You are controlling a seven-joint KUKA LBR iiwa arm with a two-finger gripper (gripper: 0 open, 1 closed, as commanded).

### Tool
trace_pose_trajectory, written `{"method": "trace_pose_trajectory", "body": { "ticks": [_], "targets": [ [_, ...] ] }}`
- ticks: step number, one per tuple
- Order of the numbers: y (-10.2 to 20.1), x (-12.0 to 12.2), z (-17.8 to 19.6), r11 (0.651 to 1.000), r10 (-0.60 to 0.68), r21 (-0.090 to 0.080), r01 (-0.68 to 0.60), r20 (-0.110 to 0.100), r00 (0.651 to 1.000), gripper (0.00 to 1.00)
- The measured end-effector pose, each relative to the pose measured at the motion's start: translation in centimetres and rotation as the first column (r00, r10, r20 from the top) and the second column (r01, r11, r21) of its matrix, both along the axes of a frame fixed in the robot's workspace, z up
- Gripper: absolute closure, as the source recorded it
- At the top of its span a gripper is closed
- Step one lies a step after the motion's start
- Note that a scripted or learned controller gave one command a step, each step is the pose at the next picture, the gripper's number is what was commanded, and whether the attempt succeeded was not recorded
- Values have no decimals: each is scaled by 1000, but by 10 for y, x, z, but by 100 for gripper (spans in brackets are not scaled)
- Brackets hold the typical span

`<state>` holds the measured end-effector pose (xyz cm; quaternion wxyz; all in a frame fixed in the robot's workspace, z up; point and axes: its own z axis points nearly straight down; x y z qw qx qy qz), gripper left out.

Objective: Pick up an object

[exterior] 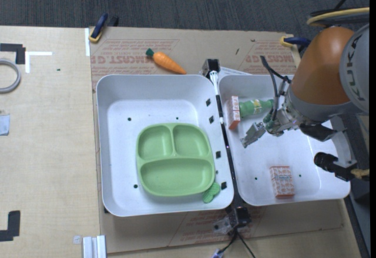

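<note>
Gripper (254,133) hangs over the right bin (317,192) — finger state unreadable — and could miss the green bottle (255,107) just above it.

Bench surroundings, outside the bins.
I note a toy carrot (166,62) on cardboard (135,48) at upper centre; blue clamp (98,27) upper left.

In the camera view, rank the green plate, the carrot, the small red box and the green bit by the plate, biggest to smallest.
1. Green plate
2. Carrot and red box: look alike, so I won't rank them.
3. Green bit
</note>
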<state>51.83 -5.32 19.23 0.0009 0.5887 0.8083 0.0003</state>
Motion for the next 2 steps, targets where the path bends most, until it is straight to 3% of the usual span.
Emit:
{"method": "trace_pose_trajectory", "body": {
  "ticks": [1,2],
  "targets": [
    [-38,-40,0,971,240,0,-240,-1,971,0],
    [-55,-37,-100,954,298,0,-298,-1,954,0]
  ]
}}
